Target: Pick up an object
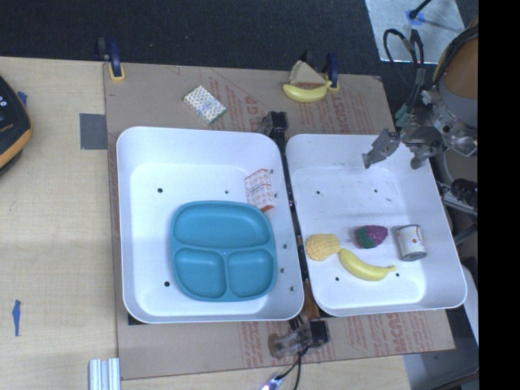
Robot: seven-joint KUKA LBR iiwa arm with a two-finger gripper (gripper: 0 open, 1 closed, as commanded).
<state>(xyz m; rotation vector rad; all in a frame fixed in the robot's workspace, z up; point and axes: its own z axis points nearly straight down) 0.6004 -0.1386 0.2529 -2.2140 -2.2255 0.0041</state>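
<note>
My gripper [395, 158] hangs over the back right part of the right bin [341, 157], open, with nothing between its fingers. Toward the front of that bin lie a yellow banana [366, 266], a yellow lumpy toy [322, 247], a purple toy [370, 236] and a small silver can [410, 242] on its side. All of them are well in front of the gripper and apart from it.
The left bin [138, 218] holds a blue divided plate [223, 249] and a small red-and-white carton [260, 189] by its right wall. Behind the bins, on the cardboard, lie another banana [306, 92] and a patterned packet [204, 103]. Scissors [402, 43] lie at the back right.
</note>
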